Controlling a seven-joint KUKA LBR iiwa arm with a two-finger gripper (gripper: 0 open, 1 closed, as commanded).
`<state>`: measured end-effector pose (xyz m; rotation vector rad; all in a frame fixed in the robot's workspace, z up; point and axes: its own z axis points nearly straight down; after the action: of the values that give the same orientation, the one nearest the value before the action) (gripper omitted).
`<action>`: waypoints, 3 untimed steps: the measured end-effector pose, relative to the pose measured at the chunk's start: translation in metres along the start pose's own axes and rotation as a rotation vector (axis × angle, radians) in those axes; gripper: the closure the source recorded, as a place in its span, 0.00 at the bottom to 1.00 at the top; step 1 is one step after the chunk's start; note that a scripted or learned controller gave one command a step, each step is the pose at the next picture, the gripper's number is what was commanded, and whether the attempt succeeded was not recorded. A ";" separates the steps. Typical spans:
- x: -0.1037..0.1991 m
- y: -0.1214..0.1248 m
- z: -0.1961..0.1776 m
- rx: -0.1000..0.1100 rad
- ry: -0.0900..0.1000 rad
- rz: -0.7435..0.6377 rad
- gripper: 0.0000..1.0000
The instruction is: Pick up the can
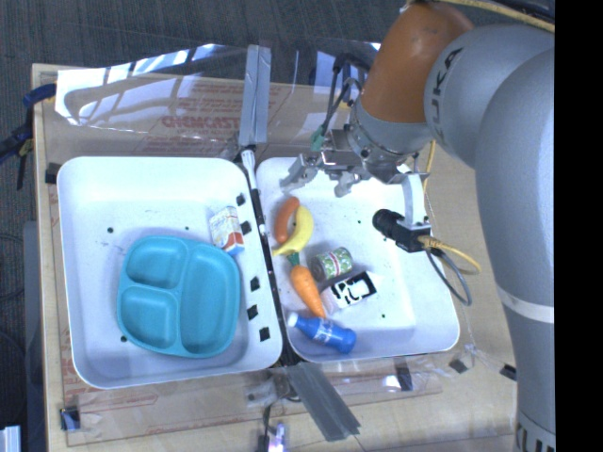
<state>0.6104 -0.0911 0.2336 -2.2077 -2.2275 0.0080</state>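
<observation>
Fixed overhead camera slants down on both bins [75, 252]

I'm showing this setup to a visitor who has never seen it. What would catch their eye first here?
Most striking is the big grey arm with its orange band, reaching in from the right so its end effector hangs over the far end of the right bin. Next is the bright blue divided plate in the left bin. Then the small cluster in the right bin: banana, carrot, can and blue bottle.
</observation>
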 end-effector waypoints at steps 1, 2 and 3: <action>-0.057 -0.049 0.069 0.000 0.000 0.044 0.00; -0.081 -0.061 0.144 -0.004 0.000 -0.057 0.00; -0.081 -0.059 0.135 -0.002 -0.001 -0.062 1.00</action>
<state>0.5507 -0.1721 0.0986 -2.1385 -2.2963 0.0064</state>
